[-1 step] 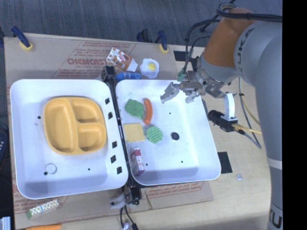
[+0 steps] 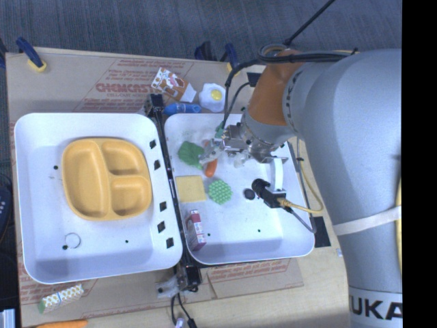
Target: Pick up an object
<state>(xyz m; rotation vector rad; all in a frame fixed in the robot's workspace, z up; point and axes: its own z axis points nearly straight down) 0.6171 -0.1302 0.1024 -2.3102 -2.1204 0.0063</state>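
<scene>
Now – left bin (image 2: 27,183): yellow tray (image 2: 106,178) | right bin (image 2: 273,244): green ball (image 2: 220,192)

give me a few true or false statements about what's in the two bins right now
1. The yellow divided tray lies in the left bin. True.
2. The green dimpled ball sits in the left bin. False: it is in the right bin, beside the yellow square.
3. The pincer is over the right bin, near the green leafy piece. True.
4. The red can stands at the far edge of the right bin. False: it lies near the front left corner.
5. The arm hangs above the yellow tray. False: it is over the right bin.
</scene>
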